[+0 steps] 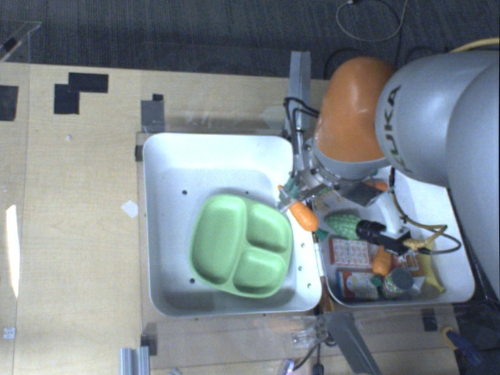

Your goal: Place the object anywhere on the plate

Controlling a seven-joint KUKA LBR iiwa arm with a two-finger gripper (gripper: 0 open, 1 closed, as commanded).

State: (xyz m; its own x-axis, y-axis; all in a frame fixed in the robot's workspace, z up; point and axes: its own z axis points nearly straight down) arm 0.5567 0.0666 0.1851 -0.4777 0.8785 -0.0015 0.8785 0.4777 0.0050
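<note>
A green sectioned plate (238, 244) lies in the left white bin (168, 201), toward its front right. My gripper (298, 196) hangs over the wall between the two bins, just past the plate's upper right corner. An orange carrot-like object (304, 216) sits directly under the fingers, tilted across the bins' shared edge. The fingers appear shut on its upper end. The arm's orange band (355, 116) and grey body cover much of the right bin.
The right bin (457, 283) holds several small items: a green cucumber-like piece (341, 225), a red printed box (351, 252), a small orange item (381, 262), a can (398, 282) and a yellow banana-like piece (431, 276). A black cable (414, 237) loops beside the gripper.
</note>
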